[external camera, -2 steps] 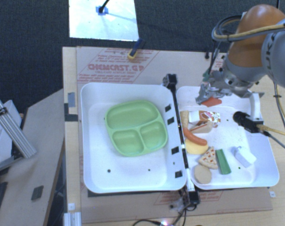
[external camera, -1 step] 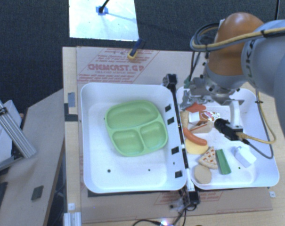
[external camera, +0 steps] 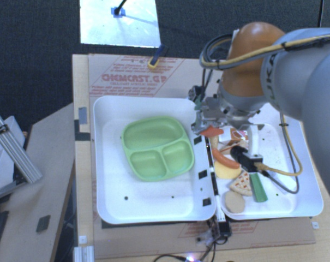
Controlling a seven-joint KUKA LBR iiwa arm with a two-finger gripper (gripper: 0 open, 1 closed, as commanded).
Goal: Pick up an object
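1. The gripper point(external camera: 207, 123) sat low over the left edge of the right bin point(external camera: 306, 198), close against the wall it shares with the left bin point(external camera: 107, 168).
2. You couldn't tell from this view how far open the claw was, or whether it had hold of anything, because the wrist body covered it.
3. The likely target was the red-orange piece point(external camera: 212, 131), just below the gripper and right beside that shared wall.
4. The rest of the pile lay close by: an orange curved piece point(external camera: 225, 160), a yellow wedge point(external camera: 228, 171), a pizza slice point(external camera: 242, 185), a tan disc point(external camera: 234, 202) and a green stick point(external camera: 258, 187). Several looked to be touching, so a sloppy grab risked catching two.
5. To do it well, you needed a straight vertical descent centred on the red-orange piece, closing across its narrow side.
6. The main risk was the claw catching the bin wall and stalling the close. I'd have biased slightly right.
7. The green plate point(external camera: 156, 149) in the left bin was well apart and not in play.
8. You should have lifted slowly and confirmed the hold before calling it a pick.
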